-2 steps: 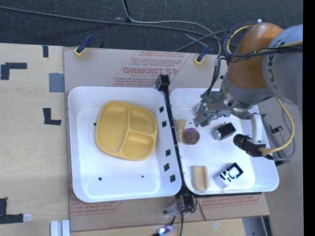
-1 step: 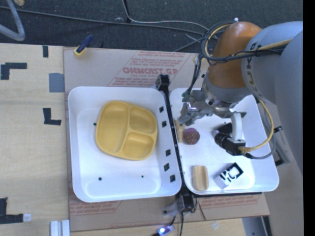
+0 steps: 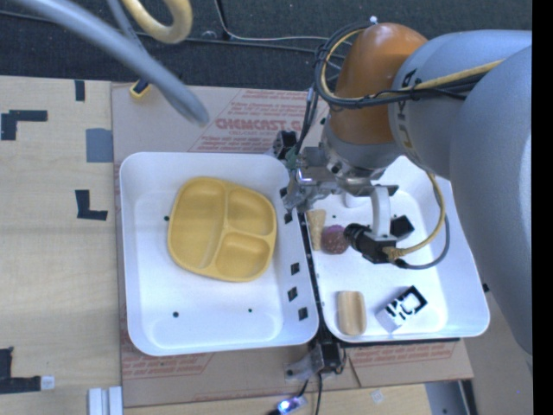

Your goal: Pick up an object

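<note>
Gripper (image 3: 335, 199) in right bin (image 3: 462, 314), state can't tell; purple ball (image 3: 335, 239) just at its 6 o'clock, nearest obj.

A plate (image 3: 222, 229) lies in the left bin (image 3: 143, 318); the right bin (image 3: 467, 314), lower right, holds a block (image 3: 350, 311) left of a box (image 3: 403, 307).

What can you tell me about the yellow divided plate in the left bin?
The yellow plate looks like matte plastic, a rounded square with three compartments: one large on its left, two smaller on its right. It lies flat and right side up on the floor of the left bin, toward the bin's upper middle, turned slightly askew. Nothing rests in it, and it lies apart from the gripper.
</note>
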Robot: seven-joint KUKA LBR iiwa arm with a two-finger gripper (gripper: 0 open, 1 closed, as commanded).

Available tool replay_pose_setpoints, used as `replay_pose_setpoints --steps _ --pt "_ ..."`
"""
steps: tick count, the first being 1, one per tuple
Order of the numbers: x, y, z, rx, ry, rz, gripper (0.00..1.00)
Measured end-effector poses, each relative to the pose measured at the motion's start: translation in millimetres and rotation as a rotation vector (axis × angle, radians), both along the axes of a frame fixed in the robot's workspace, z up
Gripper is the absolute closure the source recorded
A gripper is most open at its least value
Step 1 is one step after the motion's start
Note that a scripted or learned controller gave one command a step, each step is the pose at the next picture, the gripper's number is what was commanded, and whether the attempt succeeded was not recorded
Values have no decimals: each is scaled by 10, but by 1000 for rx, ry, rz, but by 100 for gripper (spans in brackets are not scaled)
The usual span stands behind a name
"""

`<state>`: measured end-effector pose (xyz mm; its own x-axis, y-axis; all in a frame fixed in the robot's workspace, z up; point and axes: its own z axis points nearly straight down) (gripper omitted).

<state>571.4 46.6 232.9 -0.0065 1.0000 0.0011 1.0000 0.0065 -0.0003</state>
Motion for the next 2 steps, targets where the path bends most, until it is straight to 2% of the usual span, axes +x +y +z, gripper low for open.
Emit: replay_pose_setpoints --steps 1,2 --pt "115 535 -146 -1 2 0 100" --pt "112 507 -138 -2 2 -4 0"
